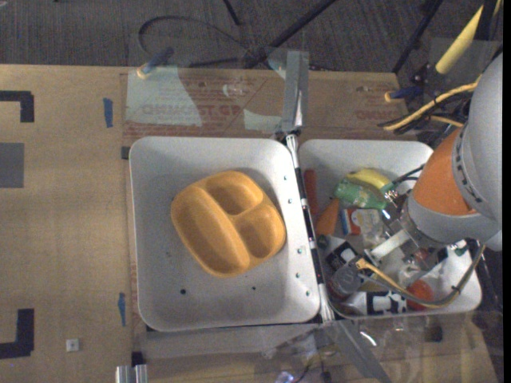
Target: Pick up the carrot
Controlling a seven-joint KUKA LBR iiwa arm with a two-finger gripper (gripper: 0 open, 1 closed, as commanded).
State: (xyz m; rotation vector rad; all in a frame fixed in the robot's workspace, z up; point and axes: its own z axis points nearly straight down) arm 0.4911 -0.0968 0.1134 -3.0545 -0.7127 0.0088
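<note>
two bins before me: my gripper (397, 255) hangs low in the right bin (319, 152) clutter; i cannot tell its grip. carrot (310, 188) lies along the left wall.

Overhead, slanted look at a tan worktop (64, 238) carrying two shallow white bins side by side. The left bin (152, 182) holds a yellow-orange divided plate (227, 222) with three compartments, lying near its middle. The right bin (319, 154) is crowded: a carrot (310, 188) lies against its left wall, an orange piece (328, 218) sits just beside it, and a green-and-yellow packet (363, 188) rests further right, among other small items too jumbled to name. The grey arm (487, 126) with its orange band (447, 183) reaches in from the right — its hand (375, 254) is low over the clutter, well apart from the carrot.
</note>
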